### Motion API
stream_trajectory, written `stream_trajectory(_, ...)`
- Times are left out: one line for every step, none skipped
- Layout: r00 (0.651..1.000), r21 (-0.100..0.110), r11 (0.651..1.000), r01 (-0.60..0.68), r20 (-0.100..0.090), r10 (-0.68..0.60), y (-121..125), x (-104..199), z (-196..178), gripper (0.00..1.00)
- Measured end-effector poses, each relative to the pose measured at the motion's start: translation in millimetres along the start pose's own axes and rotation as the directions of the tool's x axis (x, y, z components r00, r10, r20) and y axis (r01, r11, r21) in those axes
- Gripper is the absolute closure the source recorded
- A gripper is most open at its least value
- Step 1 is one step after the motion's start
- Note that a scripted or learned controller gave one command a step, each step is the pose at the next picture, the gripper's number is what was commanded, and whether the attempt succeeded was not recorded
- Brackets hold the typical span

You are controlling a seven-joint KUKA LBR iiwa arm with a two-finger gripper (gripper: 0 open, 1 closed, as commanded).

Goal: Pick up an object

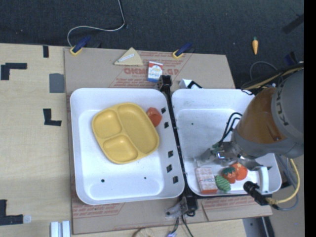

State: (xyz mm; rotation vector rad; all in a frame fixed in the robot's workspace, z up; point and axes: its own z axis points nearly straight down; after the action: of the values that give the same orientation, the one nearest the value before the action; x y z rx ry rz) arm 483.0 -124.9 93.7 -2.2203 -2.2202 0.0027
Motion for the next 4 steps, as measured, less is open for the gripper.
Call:
stream_trajectory(1.000,-0.005,1.000,0.003,0.000,-0.003,98.4,55.5,-91.7,0.00)
stream_trajectory(1.000,-0.001,1.000,0.002,0.001,-0.002,97.2,54.3,-90.4,0.00)
stream_trajectory(1.000,-0.001,1.000,0.001,0.001,-0.001,97.2,54.2,-90.4,0.00)
stream_trajectory(1.000,-0.001,1.000,0.001,0.001,-0.001,97.2,54.2,-90.4,0.00)
